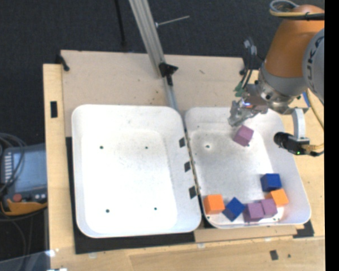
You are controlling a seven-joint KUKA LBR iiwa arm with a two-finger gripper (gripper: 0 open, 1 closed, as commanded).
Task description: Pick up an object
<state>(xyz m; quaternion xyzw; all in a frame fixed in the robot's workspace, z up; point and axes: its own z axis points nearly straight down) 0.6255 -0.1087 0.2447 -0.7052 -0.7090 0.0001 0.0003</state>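
Purple block [243,135] hung just beneath our pincer [238,117]; we could not tell whether it was pinched or merely close. We judged the lift begun, unconfirmed.

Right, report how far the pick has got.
Done: the arm has reached over the right bin, and the gripper sits directly above a purple cube. In hand: that cube appears just under the fingertips, but a firm grasp isn't clear. Left: confirming the lift; the other cubes lie along the bin's near edge.
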